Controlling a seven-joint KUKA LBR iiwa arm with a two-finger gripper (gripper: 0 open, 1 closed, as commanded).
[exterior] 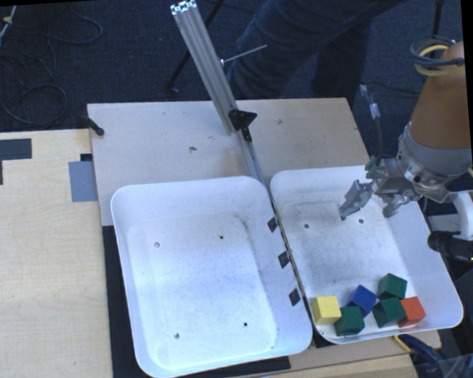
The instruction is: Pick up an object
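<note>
Several small blocks lie huddled at the near end of the right bin [350, 183]: a yellow block [327, 308], a blue block [363, 297], three green blocks [392, 284] and an orange block [411, 311]. My gripper [371, 201] hangs over the far right part of that bin, well away from the blocks. Its two grey fingers are spread apart, open, with nothing between them.
The left bin [196, 273] sits beside the right one, joined by black clips [283, 259]. A slanted aluminium rail [211, 68] rises behind the bins. A person's hand and dark clothing show at the top right.
</note>
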